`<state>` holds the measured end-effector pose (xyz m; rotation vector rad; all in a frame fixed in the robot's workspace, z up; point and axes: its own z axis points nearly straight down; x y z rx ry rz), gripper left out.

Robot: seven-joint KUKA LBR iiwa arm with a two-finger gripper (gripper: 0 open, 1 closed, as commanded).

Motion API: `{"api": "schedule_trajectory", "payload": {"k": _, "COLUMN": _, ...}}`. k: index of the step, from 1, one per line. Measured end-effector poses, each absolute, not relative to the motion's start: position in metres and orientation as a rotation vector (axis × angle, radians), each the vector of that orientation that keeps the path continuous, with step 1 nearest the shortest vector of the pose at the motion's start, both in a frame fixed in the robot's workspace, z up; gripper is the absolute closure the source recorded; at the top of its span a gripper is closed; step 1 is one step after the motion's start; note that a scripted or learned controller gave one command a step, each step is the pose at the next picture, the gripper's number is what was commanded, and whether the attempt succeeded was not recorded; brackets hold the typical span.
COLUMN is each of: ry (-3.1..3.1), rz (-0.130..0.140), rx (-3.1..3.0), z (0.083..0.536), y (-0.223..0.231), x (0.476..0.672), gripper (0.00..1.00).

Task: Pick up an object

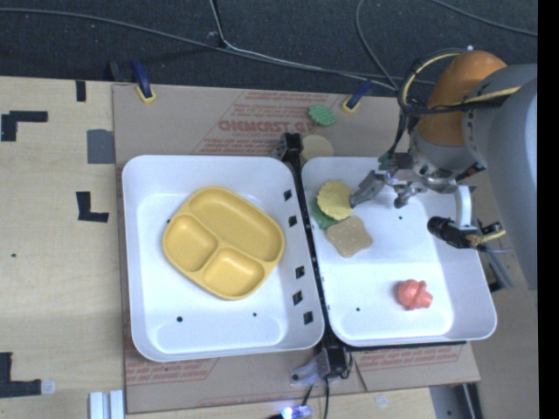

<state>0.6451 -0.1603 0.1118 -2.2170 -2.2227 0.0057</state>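
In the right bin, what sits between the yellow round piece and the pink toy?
In the camera view, the tan bread-like slice lies between the yellow round piece and the pink toy, touching the yellow one's side; bare bin floor follows.

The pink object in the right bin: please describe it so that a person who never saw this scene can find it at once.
Of the two white bins, take the right bin. Go to its near corner, away from the gripper. There the pink object lies alone, small and lumpy, while the yellow disc and the tan slice are flat and crowd together near the divider.
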Motion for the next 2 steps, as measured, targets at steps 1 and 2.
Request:
{"api": "schedule_trajectory", "payload": {"k": 1, "ry": -2.226, "rz": 0.002, "rx": -2.221, "z": 0.084, "y": -0.160, "x": 0.646, "gripper": 0.00}}
{"api": "schedule_trajectory", "payload": {"k": 2, "ry": -2.230, "rz": 0.002, "rx": -2.221, "z": 0.097, "y": -0.160, "x": 0.647, "gripper": 1.00}}
